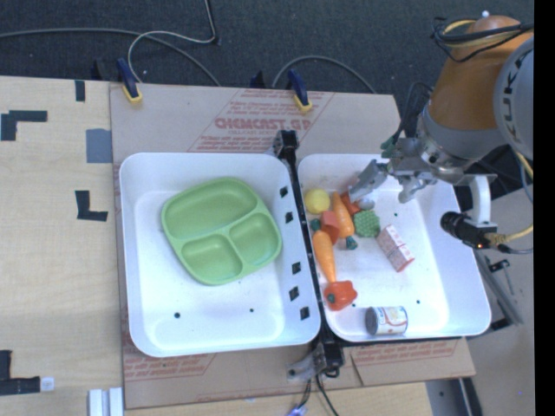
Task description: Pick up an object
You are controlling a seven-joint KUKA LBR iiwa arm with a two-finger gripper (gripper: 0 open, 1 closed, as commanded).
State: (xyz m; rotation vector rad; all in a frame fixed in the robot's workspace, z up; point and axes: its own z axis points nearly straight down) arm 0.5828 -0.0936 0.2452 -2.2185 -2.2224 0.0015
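Grey metal of the hand (381,183) is seen low over the right bin (451,306), its fingers spread wide with nothing between them. One finger (364,180) is angled toward the toy pile, apparently so the carrot (342,217) can be straddled. A green plate (223,229) lies in the left bin (143,258).

Even, fairly bright overhead light falls across the scene. The two shallow white plastic bins (139,232) look nearly washed out, with soft faint shadows along their walls. The glossy orange band (473,76) on the arm carries glare. The picture is slightly soft and grainy throughout.
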